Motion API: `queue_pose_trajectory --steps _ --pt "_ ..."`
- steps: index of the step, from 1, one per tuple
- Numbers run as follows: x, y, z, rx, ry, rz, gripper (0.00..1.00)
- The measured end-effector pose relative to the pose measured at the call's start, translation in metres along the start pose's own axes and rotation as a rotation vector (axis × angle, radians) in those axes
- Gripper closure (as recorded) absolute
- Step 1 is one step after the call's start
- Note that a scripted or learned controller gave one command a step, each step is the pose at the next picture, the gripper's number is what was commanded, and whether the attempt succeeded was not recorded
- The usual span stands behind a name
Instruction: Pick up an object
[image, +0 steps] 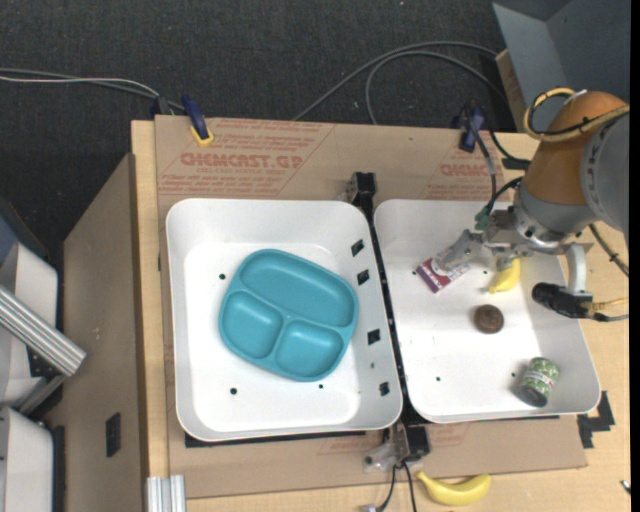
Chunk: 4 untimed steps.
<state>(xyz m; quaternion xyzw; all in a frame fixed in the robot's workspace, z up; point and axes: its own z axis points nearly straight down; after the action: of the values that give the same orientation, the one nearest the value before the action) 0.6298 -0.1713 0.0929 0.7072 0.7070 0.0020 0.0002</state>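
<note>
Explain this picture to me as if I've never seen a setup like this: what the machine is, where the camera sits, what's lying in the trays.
One camera looks down at a slant on a bench with two shallow white bins side by side. The grey and orange machine at the right is a robot arm; its end effector, the grasping part, reaches into the right bin. Its job is to pick something up. The left bin holds a blue divided plate. The right bin holds a small purple packet right at the end effector, a yellow banana-like piece, a brown round thing and a small green can on its side. I cannot tell whether anything is gripped. Another banana lies on the bench below the bins.
</note>
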Motion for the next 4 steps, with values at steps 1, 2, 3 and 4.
queue_pose_trajectory --steps 1,2,3,4 --pt "0.0 0.002 -0.015 -0.006 -0.001 -0.002 1.0" --pt "0.009 0.009 -0.064 -0.004 -0.003 -0.003 1.0" --pt "0.012 0.014 -0.129 -0.006 -0.004 -0.003 1.0" --pt "0.013 0.016 -0.17 -0.003 -0.004 -0.002 1.0"
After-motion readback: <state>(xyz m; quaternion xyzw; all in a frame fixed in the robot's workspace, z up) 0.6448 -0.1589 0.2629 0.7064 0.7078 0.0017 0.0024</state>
